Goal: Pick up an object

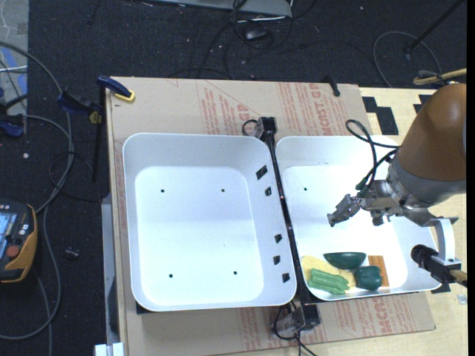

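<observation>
White plastic right-hand bin (319,162) with its cluster heaped at the near edge: dark green bowl-shaped piece (345,259), ridged green toy (327,280), teal lump (368,277), likely slid downslope; grey two-finger gripper (340,215) poised above, apart from them, holding nothing, fingers' spread impossible to tell.

Bright even overhead light, soft shadows, slightly grainy
</observation>
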You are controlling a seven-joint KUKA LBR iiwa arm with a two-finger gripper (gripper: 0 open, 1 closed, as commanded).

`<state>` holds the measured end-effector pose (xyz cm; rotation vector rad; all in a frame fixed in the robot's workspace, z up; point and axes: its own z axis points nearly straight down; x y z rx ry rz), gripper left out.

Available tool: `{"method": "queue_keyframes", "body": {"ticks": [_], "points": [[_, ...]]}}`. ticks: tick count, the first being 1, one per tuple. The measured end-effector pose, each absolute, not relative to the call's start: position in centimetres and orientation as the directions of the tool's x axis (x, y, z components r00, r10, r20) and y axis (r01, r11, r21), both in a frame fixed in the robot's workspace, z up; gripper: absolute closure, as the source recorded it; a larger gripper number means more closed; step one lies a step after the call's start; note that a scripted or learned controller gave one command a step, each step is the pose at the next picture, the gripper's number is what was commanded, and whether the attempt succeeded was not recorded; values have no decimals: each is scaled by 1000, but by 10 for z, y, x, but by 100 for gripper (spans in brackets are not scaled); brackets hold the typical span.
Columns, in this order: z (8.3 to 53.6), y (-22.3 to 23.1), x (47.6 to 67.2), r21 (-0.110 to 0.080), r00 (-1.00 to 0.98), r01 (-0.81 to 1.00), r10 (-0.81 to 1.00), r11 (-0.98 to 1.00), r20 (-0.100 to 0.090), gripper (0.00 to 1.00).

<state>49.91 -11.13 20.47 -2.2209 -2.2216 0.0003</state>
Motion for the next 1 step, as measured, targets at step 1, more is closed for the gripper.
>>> {"method": "queue_keyframes", "body": {"ticks": [1], "points": [[215, -111, 499, -1, 0, 1000, 1000, 0, 0, 100]]}}
